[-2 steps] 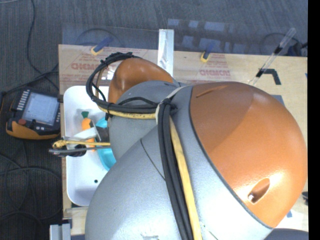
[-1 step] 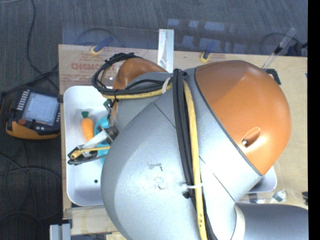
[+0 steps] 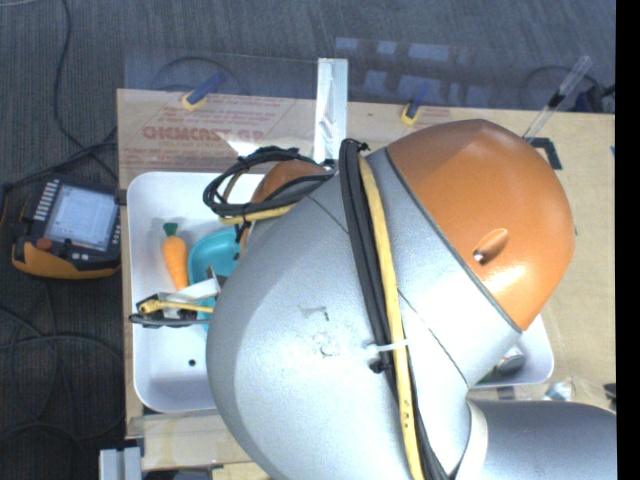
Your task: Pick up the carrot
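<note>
The carrot (image 3: 175,258) lies in the left bin (image 3: 150,368) (beside a teal object (image 3: 212,253)). The arm (image 3: 400,318) covers the fingers, so their state and position cannot be told.

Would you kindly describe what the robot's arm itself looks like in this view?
The arm has a rounded, matte silver-grey shell with a broad, glossy orange band set into it. A black cable and a yellowish strip run lengthwise along the shell, fastened by a white tie, and black cable loops hang near its end.
</note>
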Available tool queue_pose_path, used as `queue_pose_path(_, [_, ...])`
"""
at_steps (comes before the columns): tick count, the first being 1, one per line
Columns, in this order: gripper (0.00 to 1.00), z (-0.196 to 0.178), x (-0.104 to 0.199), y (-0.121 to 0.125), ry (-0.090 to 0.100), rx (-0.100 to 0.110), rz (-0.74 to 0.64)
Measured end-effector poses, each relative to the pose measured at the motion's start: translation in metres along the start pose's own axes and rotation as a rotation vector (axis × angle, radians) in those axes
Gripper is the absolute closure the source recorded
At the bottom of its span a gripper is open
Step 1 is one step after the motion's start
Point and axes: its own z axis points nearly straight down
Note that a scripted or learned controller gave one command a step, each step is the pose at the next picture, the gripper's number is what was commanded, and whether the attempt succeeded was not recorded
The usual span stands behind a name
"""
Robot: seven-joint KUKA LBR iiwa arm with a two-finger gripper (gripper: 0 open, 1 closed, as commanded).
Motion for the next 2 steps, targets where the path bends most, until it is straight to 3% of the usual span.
queue_pose_path(1, [1.00,-0.0147,0.0000,-0.0450,-0.027,-0.007,0.000])
queue_pose_path(2, [1.00,-0.0242,0.0056,-0.0430,-0.038,-0.007,-0.075])
